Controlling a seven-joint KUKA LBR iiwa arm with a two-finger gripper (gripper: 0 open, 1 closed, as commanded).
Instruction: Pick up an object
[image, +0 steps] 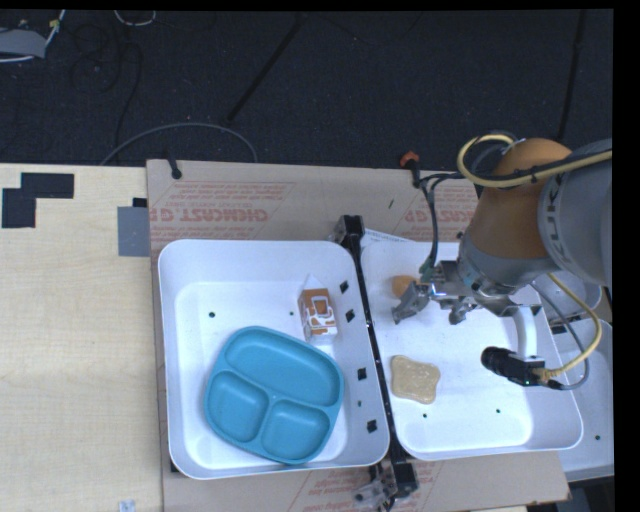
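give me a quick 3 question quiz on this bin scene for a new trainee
1. Multiple choice: which bin holds the blue divided plate? A) the left bin B) the right bin C) neither bin
2. True or false: the flat tan piece lies in the right bin, nearer the camera than the hand.
3. Fill in: the small orange and white box lies in the left bin, just beyond the ____.

Key:
1. A
2. True
3. blue divided plate
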